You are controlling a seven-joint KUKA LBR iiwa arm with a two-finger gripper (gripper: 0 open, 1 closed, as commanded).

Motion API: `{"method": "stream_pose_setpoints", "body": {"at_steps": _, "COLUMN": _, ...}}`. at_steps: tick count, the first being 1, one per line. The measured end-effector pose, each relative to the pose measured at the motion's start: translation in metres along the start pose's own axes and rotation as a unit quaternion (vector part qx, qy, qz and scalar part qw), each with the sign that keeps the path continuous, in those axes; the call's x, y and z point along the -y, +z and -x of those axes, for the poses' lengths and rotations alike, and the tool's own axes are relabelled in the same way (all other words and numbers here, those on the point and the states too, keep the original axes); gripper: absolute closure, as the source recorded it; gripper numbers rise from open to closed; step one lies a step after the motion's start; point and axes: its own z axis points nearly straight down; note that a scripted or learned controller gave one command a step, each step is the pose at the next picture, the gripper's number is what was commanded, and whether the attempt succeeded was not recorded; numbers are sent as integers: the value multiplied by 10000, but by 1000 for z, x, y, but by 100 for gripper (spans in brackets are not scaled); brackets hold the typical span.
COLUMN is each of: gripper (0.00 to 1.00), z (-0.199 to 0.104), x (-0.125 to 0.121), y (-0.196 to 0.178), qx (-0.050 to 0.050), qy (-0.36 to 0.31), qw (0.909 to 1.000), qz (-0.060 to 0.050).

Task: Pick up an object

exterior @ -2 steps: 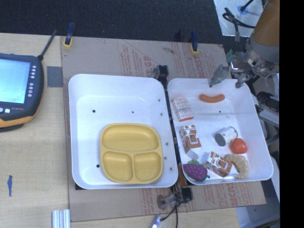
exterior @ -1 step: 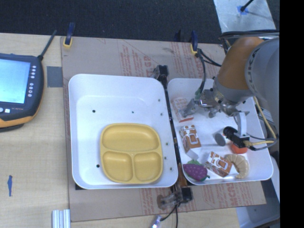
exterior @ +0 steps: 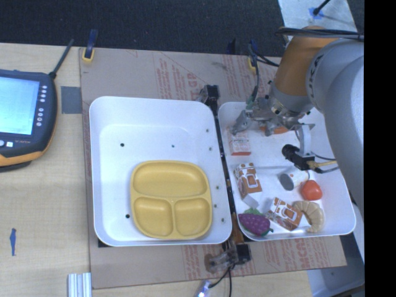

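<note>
The left bin [exterior: 111, 135] holds a yellow divided tray [exterior: 171, 198]. The right bin [exterior: 337, 218] holds a red tomato [exterior: 312, 190], purple grapes [exterior: 255, 222], a croissant [exterior: 311, 215] and small packets [exterior: 248, 178]. The hand [exterior: 267, 121] hangs over that bin's far end; its opening cannot be told.

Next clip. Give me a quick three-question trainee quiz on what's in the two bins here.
1. True or false: the yellow tray lies in the left bin.
2. Which bin does the end effector hover over?
3. What sits beside the purple grapes: A) a blue cup, B) a brown-and-white carton, C) a spoon?

Key: 1 true; 2 the right bin; 3 B.
</note>
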Motion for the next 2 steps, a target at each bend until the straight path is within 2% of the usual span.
{"method": "stream_pose_setpoints", "body": {"at_steps": 1, "gripper": 100, "z": -1, "x": -1, "y": -11, "qx": -13, "qy": -21, "qw": 10000, "qz": 3}}
{"method": "stream_pose_setpoints", "body": {"at_steps": 2, "gripper": 0, "z": -1, "x": -1, "y": -11, "qx": -13, "qy": -24, "qw": 10000, "qz": 0}}
